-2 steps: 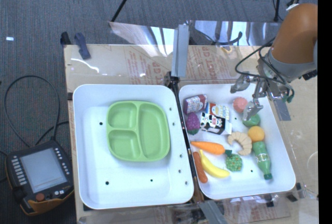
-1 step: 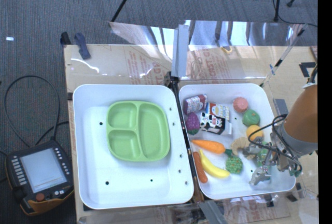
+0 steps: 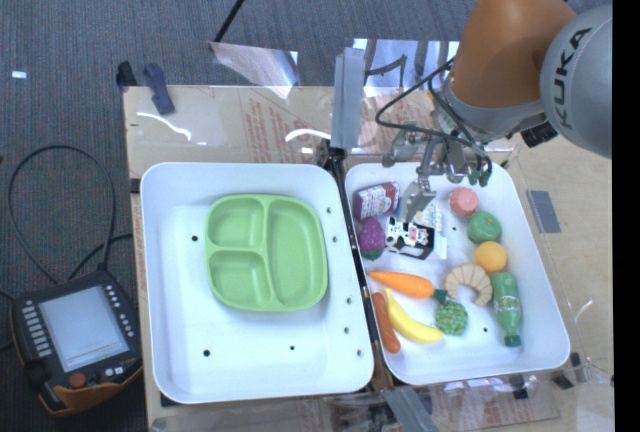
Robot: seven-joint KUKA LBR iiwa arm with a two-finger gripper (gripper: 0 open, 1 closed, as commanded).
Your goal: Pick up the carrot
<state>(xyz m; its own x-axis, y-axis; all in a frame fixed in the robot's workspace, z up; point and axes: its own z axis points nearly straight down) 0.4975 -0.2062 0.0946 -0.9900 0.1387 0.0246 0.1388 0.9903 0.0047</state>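
1. The carrot (image 3: 402, 283) lies on its side on the floor of the right bin (image 3: 530, 340), near the middle of that bin's lower half, its orange body pointing left and its green top to the right. Nothing grips it.
2. Just below it lies a banana (image 3: 412, 321), and at the bin's left wall a slim orange-red sausage-like piece (image 3: 386, 322) lies lengthwise. A green round vegetable (image 3: 451, 318) sits at the carrot's leafy end, touching or nearly touching a croissant (image 3: 470, 281).
3. Further right stand an orange (image 3: 490, 256), a green round fruit (image 3: 484, 227), a pink-red round piece (image 3: 463, 201) and a green bottle (image 3: 507, 307) lying along the right side.
4. Above the carrot sit a purple piece (image 3: 371, 237), a dark red packet (image 3: 374, 200) and a small black-and-white carton (image 3: 411, 236).
5. The jaws of the gripper (image 3: 424, 195) hang over the upper part of the right bin, above the carton and well apart from the carrot; whether they are wide or narrow cannot be told.
6. The grey arm with its orange band (image 3: 510, 40) reaches in from the right.
7. The left bin (image 3: 180, 340) carries a light green divided plate (image 3: 267, 253) with three compartments.
8. Both bins rest on a desk (image 3: 150, 135) with a brown top under clear, reflective sheeting.
9. The floor (image 3: 100, 0) around is dark grey carpet; a teach pendant (image 3: 75, 332) with a grey screen lies at lower left, its black cable (image 3: 25, 220) looping across the carpet.
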